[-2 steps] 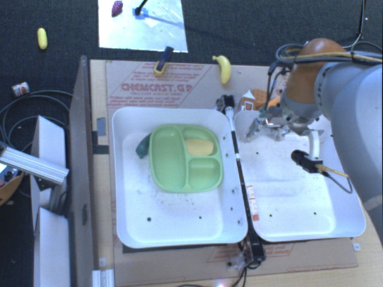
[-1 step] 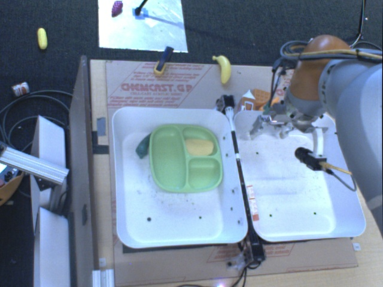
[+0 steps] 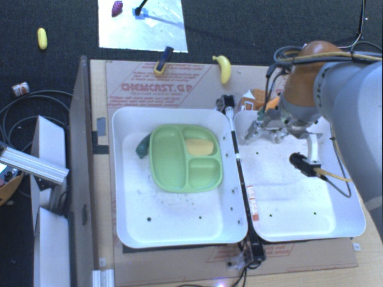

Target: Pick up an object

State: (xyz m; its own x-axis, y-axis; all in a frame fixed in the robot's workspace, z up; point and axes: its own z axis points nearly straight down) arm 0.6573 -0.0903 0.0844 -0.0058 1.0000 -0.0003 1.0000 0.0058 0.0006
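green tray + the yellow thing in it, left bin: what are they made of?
Green tray: looks like moulded plastic, smooth and semi-matte; uniform colour, rounded compartment walls, soft highlights. Yellow block in its upper-right compartment: matte, pale, soft-edged, so possibly foam or sponge, but it could be plastic; too small to settle. Left bin: thin white formed plastic, slightly glossy, rounded rim.

Red block lettering is showing on the cardboard sheet [image 3: 179, 79] lying under the two bins, at about twelve o'clock from the left bin [image 3: 128, 220]; it is reading "CHEMCAST GP", with a line of smaller red print running just beneath it that is proving too fine to make out. More red print is peeking out on the same cardboard at six o'clock, below the bins' near edges, but it is staying illegible. A small red label on the divider between the bins is also remaining unreadable.
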